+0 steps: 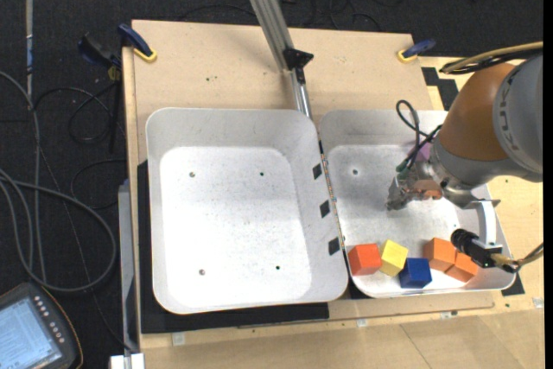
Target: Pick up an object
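open floor across the left bin and the right bin toward 12 o'clock. crowded along the right bin's 6 o'clock wall: orange block, yellow block, blue block, two orange blocks touching. slanted metal pole overhead at 12 o'clock.

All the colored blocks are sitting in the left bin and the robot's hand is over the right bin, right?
Not quite. The camera view shows the blocks in the right bin, along its near edge: orange block, yellow block, blue block and more orange ones. The gripper is over the right bin, as you said.
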You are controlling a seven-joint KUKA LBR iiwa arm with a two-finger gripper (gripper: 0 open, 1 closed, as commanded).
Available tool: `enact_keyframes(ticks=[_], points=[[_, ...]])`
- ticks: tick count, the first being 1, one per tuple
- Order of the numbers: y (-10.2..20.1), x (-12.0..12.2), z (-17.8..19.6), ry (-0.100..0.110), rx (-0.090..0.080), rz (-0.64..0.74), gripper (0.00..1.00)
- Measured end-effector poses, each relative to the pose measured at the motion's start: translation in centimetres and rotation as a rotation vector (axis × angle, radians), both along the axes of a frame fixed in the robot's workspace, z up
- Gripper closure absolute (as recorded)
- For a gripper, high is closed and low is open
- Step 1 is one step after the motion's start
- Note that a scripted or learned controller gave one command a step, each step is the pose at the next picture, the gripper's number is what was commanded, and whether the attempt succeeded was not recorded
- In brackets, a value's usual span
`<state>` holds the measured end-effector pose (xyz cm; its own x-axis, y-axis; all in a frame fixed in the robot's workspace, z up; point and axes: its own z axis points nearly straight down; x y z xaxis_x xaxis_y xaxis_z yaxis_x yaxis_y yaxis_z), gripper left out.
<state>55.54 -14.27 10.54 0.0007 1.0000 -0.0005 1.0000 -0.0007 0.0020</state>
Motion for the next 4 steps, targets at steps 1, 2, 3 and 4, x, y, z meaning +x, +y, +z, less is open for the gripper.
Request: enact_keyframes(ticks=[1, 2, 3, 4], points=[[-0.1, -0.3, 6.3, -0.005, -0.001, 0.003, 1.0], [-0.3, 0.0, 10.6, -0.005, -0.002, 0.003, 1.0], [-0.3, 0.1, 11.7, -0.001, -0.001, 0.003, 1.0], [4.7, 1.9, 11.0, 0.0, 0.001, 0.008, 1.0]])
